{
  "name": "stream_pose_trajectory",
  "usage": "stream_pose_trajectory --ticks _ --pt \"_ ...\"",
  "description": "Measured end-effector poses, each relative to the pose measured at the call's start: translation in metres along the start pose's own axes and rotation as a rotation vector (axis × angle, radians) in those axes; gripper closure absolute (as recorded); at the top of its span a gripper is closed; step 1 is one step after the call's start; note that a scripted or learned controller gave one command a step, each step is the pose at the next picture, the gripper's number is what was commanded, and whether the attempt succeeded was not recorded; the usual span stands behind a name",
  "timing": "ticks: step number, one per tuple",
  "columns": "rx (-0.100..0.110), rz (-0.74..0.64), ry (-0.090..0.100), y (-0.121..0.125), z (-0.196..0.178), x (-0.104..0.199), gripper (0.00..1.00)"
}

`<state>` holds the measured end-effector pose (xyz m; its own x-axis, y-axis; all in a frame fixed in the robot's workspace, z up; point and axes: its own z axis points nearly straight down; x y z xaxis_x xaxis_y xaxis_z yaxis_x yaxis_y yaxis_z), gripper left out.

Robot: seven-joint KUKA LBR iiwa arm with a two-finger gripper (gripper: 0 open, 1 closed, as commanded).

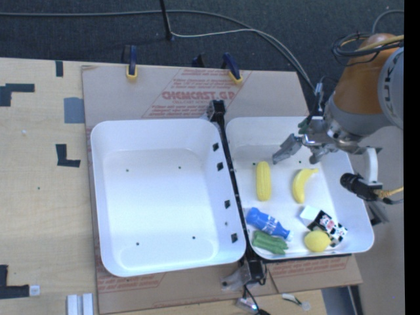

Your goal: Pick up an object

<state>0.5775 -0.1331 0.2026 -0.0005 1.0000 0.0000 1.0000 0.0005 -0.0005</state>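
**Arm poised over the right bin, nothing picked yet**

Starting at the left, the shallow white plastic left bin [111, 149] sits on the brown cardboard sheet [190, 94] that covers the wooden desk [33, 176], and I can see no objects in it. A black clipped divider [226, 176] runs along the seam where it meets the shallow white plastic right bin [262, 126], which holds everything worth grabbing. Near its front edge lie a green pea-pod-shaped toy [270, 243] and, touching it just above, a blue plastic bottle with a red cap [266, 222]. Further back, a yellow corn-cob toy [263, 180] lies lengthwise, with a yellow banana toy [300, 184] beside it. In the front right corner sit a small white block [309, 212], a black-and-white spotted toy [330, 227] and a round yellow lemon toy [317, 241], crowded together.

The grey two-finger gripper [303, 148] hangs over the back of the right bin, its fingers spread wide with nothing between them, just above the banana's upper end.

To my eye this is the approach stage: a target is being lined up. The banana and the corn look the nearest candidates. The next move calls for a descent centred over one of them, fingers straddling its narrow width, before closing.
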Motion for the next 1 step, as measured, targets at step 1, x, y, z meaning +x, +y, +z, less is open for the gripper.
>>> stream_pose_trajectory --ticks 1 --pt "0.009 -0.002 0.002 0.0031 0.1054 0.0341 0.0"
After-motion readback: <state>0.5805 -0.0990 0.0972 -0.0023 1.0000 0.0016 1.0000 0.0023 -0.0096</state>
